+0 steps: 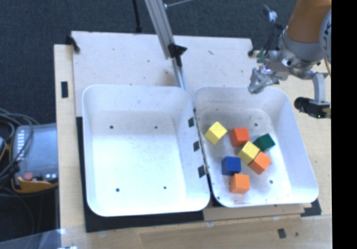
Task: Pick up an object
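Several small cubes lie in the right bin [298,147]: a yellow cube [216,132], an orange cube [240,136], a green cube [264,142], a second yellow cube [249,152], an orange cube [260,162], a blue cube [231,165] and an orange cube [239,183]. My gripper [257,84] hangs above the bin's far rim, up and to the right of the cubes, well apart from them. Nothing shows between its fingers.
The left bin [95,147] stands beside the right one, sharing a middle wall. A slanted metal rail [159,16] crosses the back of the bench down to the bins' junction. Grey equipment [33,156] sits off the bench's left side.
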Motion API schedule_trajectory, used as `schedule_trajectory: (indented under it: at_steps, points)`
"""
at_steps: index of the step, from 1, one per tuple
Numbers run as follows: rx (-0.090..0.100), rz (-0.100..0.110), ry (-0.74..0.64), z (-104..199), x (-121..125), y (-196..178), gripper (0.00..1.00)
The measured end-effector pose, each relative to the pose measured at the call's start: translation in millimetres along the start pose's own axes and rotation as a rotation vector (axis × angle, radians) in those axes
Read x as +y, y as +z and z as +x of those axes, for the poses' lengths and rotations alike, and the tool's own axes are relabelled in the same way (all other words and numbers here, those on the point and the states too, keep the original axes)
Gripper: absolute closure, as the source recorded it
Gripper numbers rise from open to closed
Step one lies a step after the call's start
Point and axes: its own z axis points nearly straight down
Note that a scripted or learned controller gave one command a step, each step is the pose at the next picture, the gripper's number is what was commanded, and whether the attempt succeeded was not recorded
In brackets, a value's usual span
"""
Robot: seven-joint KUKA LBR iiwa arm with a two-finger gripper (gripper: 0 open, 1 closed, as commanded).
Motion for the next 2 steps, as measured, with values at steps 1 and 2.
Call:
schedule_trajectory:
  at_steps: [1,2]
  points:
    - [0.002,0.006,0.0,52,0,11,1.0]
    - [0.003,0.007,-0.001,102,-2,3,1.0]
